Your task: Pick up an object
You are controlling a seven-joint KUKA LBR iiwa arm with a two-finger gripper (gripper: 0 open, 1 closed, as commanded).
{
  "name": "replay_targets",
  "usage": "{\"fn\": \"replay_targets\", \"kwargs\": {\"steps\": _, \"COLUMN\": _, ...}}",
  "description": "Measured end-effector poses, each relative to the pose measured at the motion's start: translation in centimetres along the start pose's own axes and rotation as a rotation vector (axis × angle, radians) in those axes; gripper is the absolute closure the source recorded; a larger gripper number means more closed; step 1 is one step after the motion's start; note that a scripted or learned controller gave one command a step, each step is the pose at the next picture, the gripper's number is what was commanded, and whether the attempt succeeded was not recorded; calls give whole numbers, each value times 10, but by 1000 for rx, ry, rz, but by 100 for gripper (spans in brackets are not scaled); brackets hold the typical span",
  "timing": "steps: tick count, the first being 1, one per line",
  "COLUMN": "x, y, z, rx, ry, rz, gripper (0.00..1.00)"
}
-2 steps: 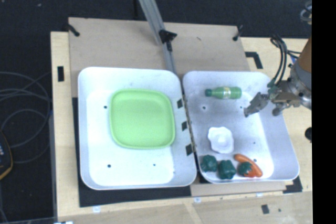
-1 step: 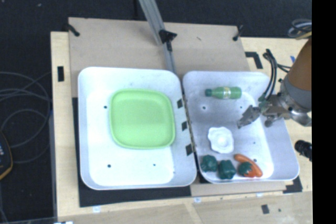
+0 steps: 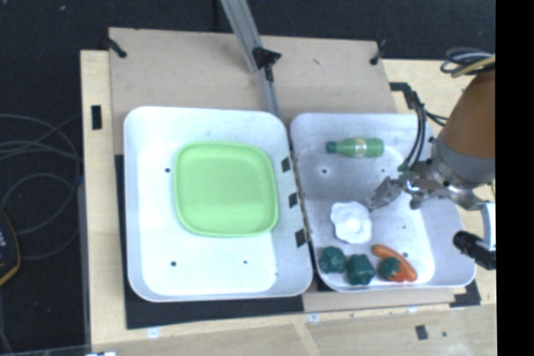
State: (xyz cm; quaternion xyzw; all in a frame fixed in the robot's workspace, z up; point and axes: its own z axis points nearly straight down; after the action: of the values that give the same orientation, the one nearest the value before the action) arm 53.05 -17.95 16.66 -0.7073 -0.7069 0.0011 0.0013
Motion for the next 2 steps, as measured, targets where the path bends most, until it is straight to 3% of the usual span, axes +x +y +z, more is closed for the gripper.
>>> {"fn": "replay_targets", "kwargs": {"steps": 1, "x": 2, "y": 0, "z": 42, "rx": 0, "ry": 0, "rz": 0, "gripper": 0}}
{"fn": "replay_targets", "kwargs": {"steps": 2, "x": 1, "y": 1, "z": 30, "rx": -5, "ry": 0, "rz": 1, "gripper": 100}}
